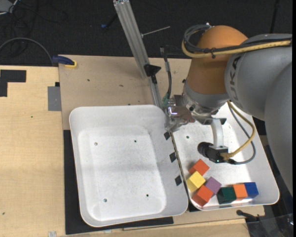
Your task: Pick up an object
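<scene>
Over the far corner of the right-hand bin (193, 143), hard against the rim it shares with the left-hand bin (89, 132), the pincer (177, 113) hangs beneath the orange-banded arm (217, 58). Whether it is apart or together I cannot tell: the bulky wrist covers it from above and only a scrap of bright metal shows. Nothing is visibly held in it.

The coloured blocks (213, 185), the likely things to pick, lie well apart from the pincer, toward the camera and out to its side, bunched in the bin's near corner. I judge that the rim has gathered them there. The yellow block (196, 180) touches its reddish neighbours, while the green, orange and blue ones line up along the rim. So placed, the pincer looks badly set for a grasp and would have to cross the bin first.

A slanted metal rail (133, 33) ends just behind the pincer and muddles its outline, and the arm's grey body hides the bin's far side.
</scene>
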